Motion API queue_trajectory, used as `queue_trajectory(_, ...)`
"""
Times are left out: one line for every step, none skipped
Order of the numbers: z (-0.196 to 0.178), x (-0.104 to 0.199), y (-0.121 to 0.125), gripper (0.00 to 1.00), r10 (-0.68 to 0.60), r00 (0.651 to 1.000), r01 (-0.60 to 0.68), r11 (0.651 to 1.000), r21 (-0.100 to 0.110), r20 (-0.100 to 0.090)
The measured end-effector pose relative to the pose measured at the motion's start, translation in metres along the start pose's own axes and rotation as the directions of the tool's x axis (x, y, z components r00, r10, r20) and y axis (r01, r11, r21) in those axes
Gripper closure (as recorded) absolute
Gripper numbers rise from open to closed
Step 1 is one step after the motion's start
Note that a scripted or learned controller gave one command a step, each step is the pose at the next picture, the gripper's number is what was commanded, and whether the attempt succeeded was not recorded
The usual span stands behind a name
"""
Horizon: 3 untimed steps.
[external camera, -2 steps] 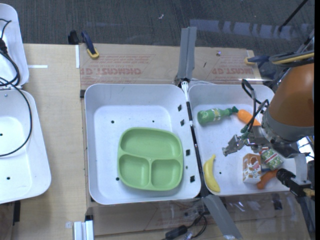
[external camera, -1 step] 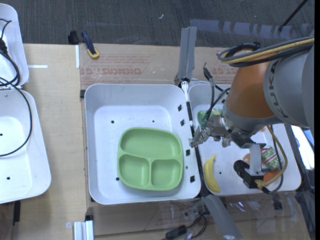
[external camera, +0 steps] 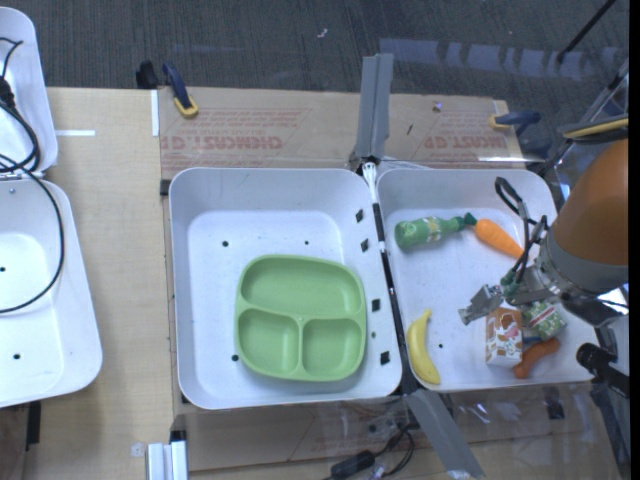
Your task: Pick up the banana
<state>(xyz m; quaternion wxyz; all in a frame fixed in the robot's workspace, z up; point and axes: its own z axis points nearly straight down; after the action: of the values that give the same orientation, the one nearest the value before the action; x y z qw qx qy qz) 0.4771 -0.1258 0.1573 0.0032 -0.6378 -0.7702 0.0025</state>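
The yellow banana [external camera: 422, 348] lies in the right bin [external camera: 452, 376], close to its front left corner, curved and pointing toward the front. My gripper [external camera: 484, 307] hangs low over the bin's right half, about a hand's width to the right of the banana and slightly behind it. It sits just above a small printed carton [external camera: 502, 338]. Nothing yellow shows at the gripper.
A green bottle [external camera: 430, 230] and an orange carrot [external camera: 497, 236] lie at the back of the right bin. A second orange item [external camera: 535, 356] and a green-white packet [external camera: 545, 320] crowd the carton. The left bin [external camera: 195, 268] holds a green divided plate [external camera: 300, 318].
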Motion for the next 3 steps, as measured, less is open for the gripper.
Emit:
queue_trajectory(-0.0309, 0.0454, 0.0094, 0.00, 0.163, 0.987, -0.163, 0.987, -0.002, 0.001)
queue_trajectory(-0.0360, 0.0451, 0.0098, 1.00, 0.162, 0.987, -0.162, 0.987, 0.007, 0.001)
queue_trajectory(-0.0360, 0.0450, 0.0098, 0.00, 0.163, 0.987, -0.163, 0.987, 0.007, 0.001)
